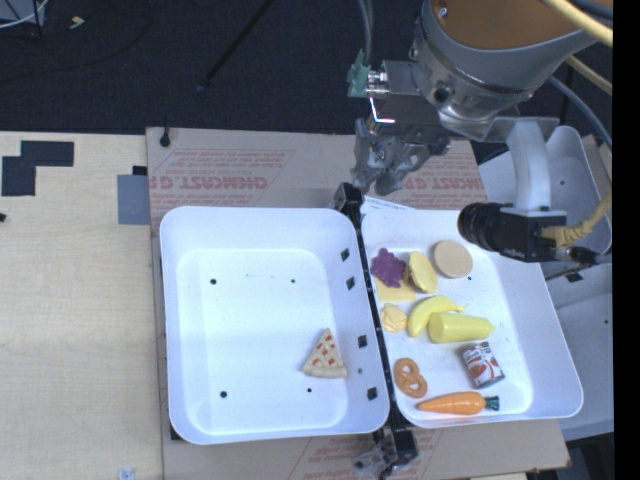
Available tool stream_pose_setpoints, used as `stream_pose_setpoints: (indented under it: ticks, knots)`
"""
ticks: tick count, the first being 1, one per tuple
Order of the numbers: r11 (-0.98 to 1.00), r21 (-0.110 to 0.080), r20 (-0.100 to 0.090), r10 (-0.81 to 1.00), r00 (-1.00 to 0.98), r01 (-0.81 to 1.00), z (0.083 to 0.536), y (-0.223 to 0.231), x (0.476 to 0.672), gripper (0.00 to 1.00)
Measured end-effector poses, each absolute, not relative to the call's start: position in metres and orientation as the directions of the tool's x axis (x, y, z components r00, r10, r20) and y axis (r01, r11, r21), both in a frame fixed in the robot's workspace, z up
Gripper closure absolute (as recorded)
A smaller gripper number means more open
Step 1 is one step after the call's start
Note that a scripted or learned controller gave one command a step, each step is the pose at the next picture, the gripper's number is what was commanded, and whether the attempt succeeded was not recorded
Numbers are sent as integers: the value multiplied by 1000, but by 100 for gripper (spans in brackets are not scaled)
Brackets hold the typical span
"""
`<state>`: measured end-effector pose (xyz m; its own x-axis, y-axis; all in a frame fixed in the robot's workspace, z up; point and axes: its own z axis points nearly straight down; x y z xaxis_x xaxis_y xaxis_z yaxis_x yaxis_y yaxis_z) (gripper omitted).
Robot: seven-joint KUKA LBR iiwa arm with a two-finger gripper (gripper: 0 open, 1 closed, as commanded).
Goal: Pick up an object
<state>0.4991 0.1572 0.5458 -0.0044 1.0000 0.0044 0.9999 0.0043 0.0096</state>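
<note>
Dark floor (200,48) behind a pale wooden bench (70,318).

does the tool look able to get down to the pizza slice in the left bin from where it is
Probably yes: the pizza slice lies alone on the left bin floor, nothing over it. The tool hangs above the bins' far edge.

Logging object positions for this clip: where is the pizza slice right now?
The pizza slice lies alone in the left bin, toward its near right corner, close to the divider that separates it from the right bin.
</note>
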Motion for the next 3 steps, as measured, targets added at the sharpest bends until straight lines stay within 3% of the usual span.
stream_pose_setpoints:
  ticks: [1,2,3]
  knots:
    - [5,-18,-7,1000,-5,1000,399,219,523,100]
    - [5,10,6,1000,-5,1000,539,225,474,100]
    - [1,-18,-9,1000,-1,1000,387,244,474,100]
